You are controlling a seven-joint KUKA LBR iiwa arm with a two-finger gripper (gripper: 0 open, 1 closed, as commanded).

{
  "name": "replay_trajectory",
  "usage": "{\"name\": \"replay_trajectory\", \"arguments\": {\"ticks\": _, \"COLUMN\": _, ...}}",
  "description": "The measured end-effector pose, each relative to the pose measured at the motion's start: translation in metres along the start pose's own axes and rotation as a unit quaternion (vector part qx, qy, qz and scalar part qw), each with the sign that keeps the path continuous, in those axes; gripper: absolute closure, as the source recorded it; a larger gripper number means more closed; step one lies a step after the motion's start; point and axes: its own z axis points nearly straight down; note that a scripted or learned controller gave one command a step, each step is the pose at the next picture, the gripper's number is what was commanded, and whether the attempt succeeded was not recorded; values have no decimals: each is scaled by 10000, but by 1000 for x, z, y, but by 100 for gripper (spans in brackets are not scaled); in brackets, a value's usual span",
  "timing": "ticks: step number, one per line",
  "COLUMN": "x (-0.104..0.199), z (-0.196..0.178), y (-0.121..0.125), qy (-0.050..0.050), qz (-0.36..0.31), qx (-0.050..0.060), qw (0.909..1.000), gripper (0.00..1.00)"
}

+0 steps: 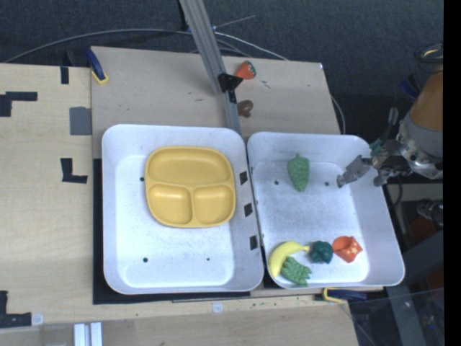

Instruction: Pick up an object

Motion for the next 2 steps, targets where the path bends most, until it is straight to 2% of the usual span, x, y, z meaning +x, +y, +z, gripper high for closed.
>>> {"name": "replay_trajectory", "arguments": {"ticks": 2, "x": 13, "z": 91, "y": -5, "qy": -1, "qz": -3, "qx": -7, "qw": 10000, "gripper": 0}}
